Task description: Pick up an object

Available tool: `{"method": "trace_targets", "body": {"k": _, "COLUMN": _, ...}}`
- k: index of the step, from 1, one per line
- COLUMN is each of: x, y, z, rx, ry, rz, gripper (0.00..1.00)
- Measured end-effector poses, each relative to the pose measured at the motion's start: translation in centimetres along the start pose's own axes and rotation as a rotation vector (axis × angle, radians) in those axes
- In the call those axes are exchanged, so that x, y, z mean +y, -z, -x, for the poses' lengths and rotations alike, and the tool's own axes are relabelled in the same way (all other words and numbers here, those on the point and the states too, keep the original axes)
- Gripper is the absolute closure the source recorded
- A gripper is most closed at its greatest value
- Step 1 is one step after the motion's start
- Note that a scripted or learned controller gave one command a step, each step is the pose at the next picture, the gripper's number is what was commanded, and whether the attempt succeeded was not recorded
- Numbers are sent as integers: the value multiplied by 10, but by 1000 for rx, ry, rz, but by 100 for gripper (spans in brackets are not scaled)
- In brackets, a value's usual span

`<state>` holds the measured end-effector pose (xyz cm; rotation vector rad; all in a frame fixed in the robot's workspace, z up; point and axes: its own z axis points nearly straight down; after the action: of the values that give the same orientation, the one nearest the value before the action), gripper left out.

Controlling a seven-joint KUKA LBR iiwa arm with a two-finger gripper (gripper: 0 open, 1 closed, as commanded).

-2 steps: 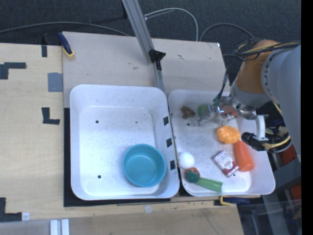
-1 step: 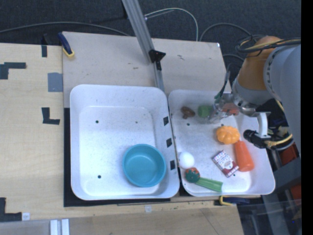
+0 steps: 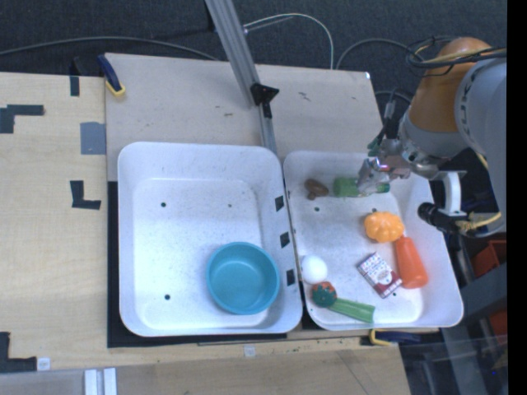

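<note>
My gripper [image 3: 370, 178] hangs low over the back of the right bin [image 3: 436, 303], right above a small green object [image 3: 347, 188]. To the left of that lies a brown lump [image 3: 316, 188]. Nearer the front sit an orange-yellow fruit [image 3: 384, 226], an orange-red carrot shape [image 3: 410, 262], a red and white carton [image 3: 379, 274], a white egg [image 3: 314, 268] and a green stalk with a red end [image 3: 339, 302]. The gripper's tips touch or overlap the green object's right end.
The left bin [image 3: 156, 179] holds a blue bowl [image 3: 242, 278] at its front right. A slanted metal pole [image 3: 239, 48] rises from behind the bins. The arm's grey body and orange band [image 3: 449, 81] fill the right side above the right bin.
</note>
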<state>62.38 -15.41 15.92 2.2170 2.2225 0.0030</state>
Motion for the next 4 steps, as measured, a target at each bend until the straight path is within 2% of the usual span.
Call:
{"method": "trace_targets", "body": {"k": 1, "x": 1, "y": 50, "z": 0, "rx": -1, "ry": -1, "rz": 1, "gripper": 100}}
{"method": "trace_targets", "body": {"k": 3, "x": -17, "y": 75, "z": -110, "rx": 3, "ry": 5, "rz": -4, "gripper": 100}}
{"method": "trace_targets", "body": {"k": 4, "x": -20, "y": 63, "z": -160, "rx": 2, "ry": 4, "rz": -6, "gripper": 100}}
